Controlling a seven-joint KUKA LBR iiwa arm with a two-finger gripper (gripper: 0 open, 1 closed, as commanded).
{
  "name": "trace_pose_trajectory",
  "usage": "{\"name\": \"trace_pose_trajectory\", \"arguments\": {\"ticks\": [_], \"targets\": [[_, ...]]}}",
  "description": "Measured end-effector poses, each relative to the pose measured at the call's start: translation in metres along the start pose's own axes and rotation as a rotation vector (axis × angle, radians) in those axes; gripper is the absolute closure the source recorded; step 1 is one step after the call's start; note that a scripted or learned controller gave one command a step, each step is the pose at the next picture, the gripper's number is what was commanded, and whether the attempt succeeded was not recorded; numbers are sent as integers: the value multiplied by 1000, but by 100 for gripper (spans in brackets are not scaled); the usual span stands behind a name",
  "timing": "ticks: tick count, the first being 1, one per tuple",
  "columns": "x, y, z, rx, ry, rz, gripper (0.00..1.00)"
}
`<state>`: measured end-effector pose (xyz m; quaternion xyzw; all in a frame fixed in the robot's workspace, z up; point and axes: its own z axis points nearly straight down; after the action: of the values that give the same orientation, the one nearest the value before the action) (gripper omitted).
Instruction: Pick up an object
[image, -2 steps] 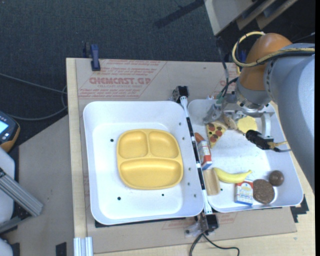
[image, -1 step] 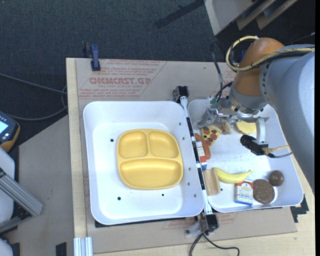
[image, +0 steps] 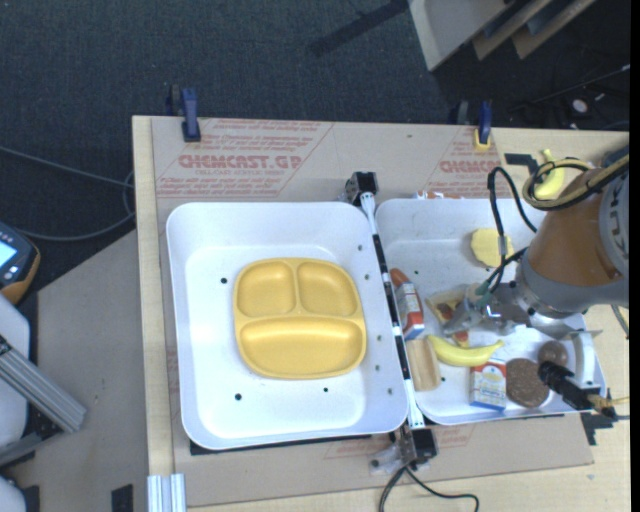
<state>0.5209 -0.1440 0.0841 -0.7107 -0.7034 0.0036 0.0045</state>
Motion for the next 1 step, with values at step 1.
{"name": "trace_pose_trajectory", "arguments": {"ticks": [1], "targets": [[5, 67, -2, -16, -3, -14, 0]]}}
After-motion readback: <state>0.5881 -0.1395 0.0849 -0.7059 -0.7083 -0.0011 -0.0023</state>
